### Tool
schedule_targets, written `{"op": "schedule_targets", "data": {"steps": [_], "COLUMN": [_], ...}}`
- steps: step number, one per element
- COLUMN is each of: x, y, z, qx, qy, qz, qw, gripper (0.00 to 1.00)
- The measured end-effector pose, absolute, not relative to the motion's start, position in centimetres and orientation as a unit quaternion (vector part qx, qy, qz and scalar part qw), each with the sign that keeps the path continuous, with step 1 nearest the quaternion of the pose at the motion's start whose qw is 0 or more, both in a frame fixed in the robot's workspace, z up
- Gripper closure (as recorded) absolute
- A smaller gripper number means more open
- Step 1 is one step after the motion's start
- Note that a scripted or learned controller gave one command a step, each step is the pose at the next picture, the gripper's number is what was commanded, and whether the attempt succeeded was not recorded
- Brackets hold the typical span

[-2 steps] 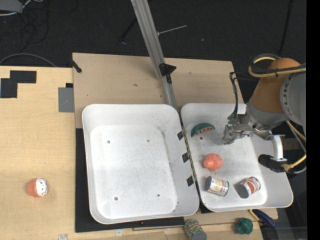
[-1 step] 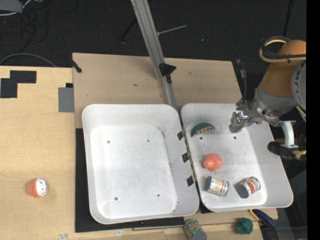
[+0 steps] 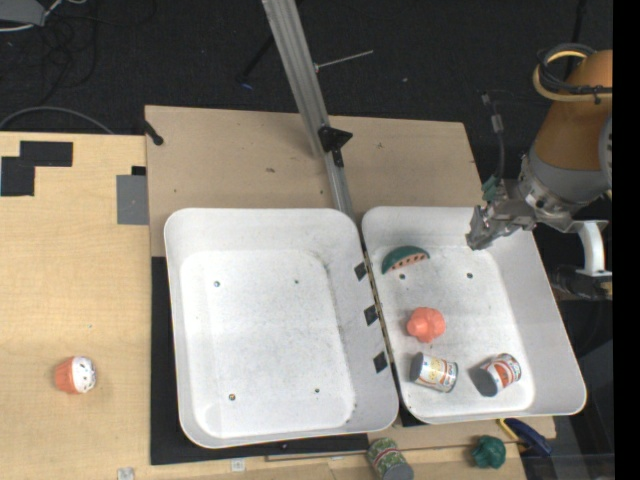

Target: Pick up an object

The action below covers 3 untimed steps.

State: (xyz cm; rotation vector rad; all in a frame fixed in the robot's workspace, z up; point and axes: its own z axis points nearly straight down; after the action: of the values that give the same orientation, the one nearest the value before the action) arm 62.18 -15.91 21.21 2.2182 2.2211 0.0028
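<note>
The right bin (image 3: 540, 298) holds a green and red watermelon-slice toy (image 3: 405, 258) near its far left, a red-orange lumpy ball (image 3: 426, 324) in the middle, a small yellow-labelled can (image 3: 434, 372) lying at the front, and a red and white can (image 3: 496, 373) beside it. My gripper (image 3: 482, 233) hangs over the far right part of this bin, right of the watermelon slice and apart from every object. Nothing shows between its fingers.
The left bin (image 3: 190, 268) sits beside the right one, joined by black clips. A metal rail (image 3: 305, 78) slants behind the bins. An orange and white ball (image 3: 75, 375) lies on the wooden bench at left. A can (image 3: 385, 458) and a green toy (image 3: 489, 452) lie in front of the bins.
</note>
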Motion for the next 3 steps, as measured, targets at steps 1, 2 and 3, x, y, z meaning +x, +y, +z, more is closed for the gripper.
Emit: {"op": "schedule_targets", "data": {"steps": [1, 2, 3], "x": [61.6, 61.6, 59.7], "y": [-16.6, -16.7, -12.0], "z": [26.3, 28.5, 28.6], "qx": [0.707, 0.707, 0.706], "qy": [0.707, 0.708, 0.708], "qz": [0.0009, 0.0005, -0.0003], "qw": [0.002, 0.001, -0.002], "gripper": [1.00, 1.00, 1.00]}}
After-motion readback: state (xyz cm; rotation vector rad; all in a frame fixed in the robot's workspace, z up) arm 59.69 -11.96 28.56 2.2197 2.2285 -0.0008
